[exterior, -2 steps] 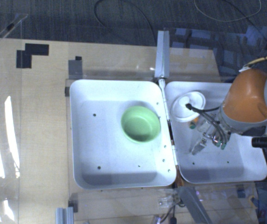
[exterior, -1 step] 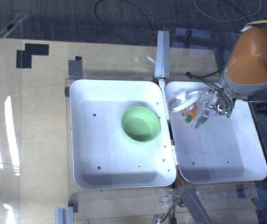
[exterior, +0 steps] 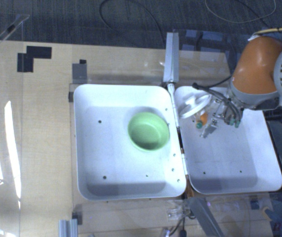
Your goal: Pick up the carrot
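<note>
The gripper [exterior: 211, 126] hangs over the upper left part of the right bin [exterior: 239, 177], its thin metal parts tangled with cables, and whether it is apart, together or clamped on anything cannot be told from this slant. Just at its nine o'clock side a small orange and green shape, the carrot [exterior: 201, 120], shows against the white floor; it lies close under the tool, but whether the two touch is too small to make out, and most of its outline is covered. At ten o'clock from the gripper a white plate [exterior: 193, 105] leans tilted against the bin's upper left corner, partly blurred by glare. At two o'clock the arm [exterior: 259, 73] rises away, its orange band bulky and its grey body cut off by the frame's edge. Counted: one carrot, one plate, one green bowl [exterior: 149, 131], two bins. The bowl sits upright near the middle of the left bin [exterior: 96, 152], toward its right wall, well apart from the gripper. A raised divider [exterior: 178, 132] runs between the bins just beside the plate. The lower half of the right bin, from four to eight o'clock of the gripper, is bare white floor. A wooden bench [exterior: 32, 132] spreads out at nine o'clock.
</note>
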Robot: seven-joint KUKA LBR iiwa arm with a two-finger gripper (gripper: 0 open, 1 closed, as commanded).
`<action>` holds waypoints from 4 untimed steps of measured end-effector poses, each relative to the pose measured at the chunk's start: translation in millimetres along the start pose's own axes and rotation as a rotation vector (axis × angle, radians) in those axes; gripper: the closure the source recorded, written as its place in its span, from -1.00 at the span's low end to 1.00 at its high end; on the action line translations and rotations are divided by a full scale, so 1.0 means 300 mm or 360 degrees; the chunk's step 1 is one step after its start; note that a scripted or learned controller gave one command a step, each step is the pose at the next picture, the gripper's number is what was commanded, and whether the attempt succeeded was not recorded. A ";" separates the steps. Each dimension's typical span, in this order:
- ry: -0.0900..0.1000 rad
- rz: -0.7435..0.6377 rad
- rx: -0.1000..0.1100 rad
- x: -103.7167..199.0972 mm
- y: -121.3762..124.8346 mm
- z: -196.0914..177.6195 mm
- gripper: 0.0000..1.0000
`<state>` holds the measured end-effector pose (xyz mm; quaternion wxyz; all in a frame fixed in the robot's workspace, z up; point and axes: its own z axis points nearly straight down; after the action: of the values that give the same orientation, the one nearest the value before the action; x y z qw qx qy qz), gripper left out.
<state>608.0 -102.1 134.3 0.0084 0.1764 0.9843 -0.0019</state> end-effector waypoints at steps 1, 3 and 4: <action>0.0001 -0.0195 -0.0003 -0.150 -0.041 0.128 -1.00; 0.0014 0.0132 -0.0006 0.024 0.120 -0.170 1.00; 0.0016 0.0240 -0.0006 0.016 0.344 -0.261 1.00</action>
<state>637.9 -3.1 212.5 0.0041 0.2499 0.9683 0.0015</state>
